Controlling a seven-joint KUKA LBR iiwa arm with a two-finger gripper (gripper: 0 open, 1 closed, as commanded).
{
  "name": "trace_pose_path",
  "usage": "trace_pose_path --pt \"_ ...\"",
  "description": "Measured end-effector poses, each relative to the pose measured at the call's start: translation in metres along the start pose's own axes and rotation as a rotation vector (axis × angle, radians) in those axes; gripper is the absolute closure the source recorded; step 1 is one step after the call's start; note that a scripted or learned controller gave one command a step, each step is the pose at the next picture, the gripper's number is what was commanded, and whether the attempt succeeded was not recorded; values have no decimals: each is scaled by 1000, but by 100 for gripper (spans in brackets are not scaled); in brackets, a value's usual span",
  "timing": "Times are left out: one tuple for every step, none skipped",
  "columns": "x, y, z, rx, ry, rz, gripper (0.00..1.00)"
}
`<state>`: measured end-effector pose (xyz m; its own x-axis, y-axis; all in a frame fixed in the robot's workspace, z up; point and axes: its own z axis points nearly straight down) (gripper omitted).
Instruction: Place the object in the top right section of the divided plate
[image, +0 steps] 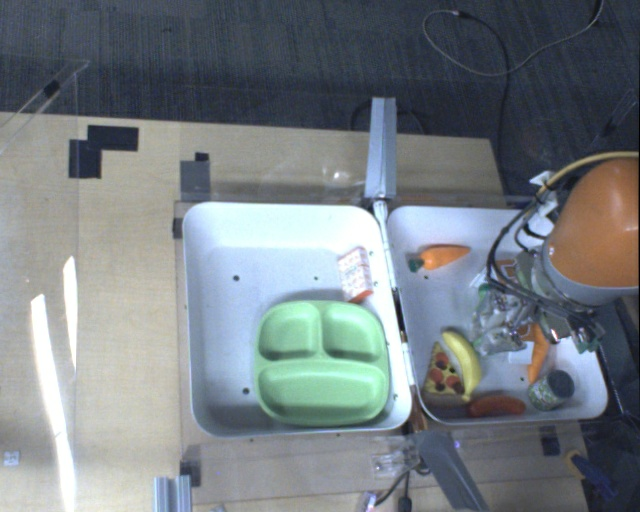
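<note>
Starting at the left, the left bin (215, 300) is sitting on the wooden bench (100, 300), and the green divided plate (322, 362) is lying in its lower right part, its two small sections facing the far wall and the long one facing the near wall. The top right section (354, 335) is showing nothing but bare green. Just beyond that corner of the plate, a small white and red packet (353, 272) is leaning against the bin's right wall.

Crossing the divider, the right bin (440, 225) is holding the play food. A carrot (440, 257) is lying near the far wall, well apart from the rest. Lower down, a pizza slice (443, 375) and a banana (461, 358) are lying touching one another, with a red sausage (494, 405) resting along the near wall beside them.

Farther right, the arm (598, 235) is reaching over this bin, its orange band filling the right side, cables hanging around it. The gripper (505, 325) is hovering low just right of the banana, looking glassy and blurred, so whether it is spread or pinching something, I cannot tell. A second carrot (539, 355) is standing slanted beside it, and a small dark can (553, 387) is sitting in the near right corner.
</note>
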<state>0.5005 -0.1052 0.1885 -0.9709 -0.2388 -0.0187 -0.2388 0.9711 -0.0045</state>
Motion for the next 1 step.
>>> trace_pose_path --pt "0 -46 98 0 4 -330 100"
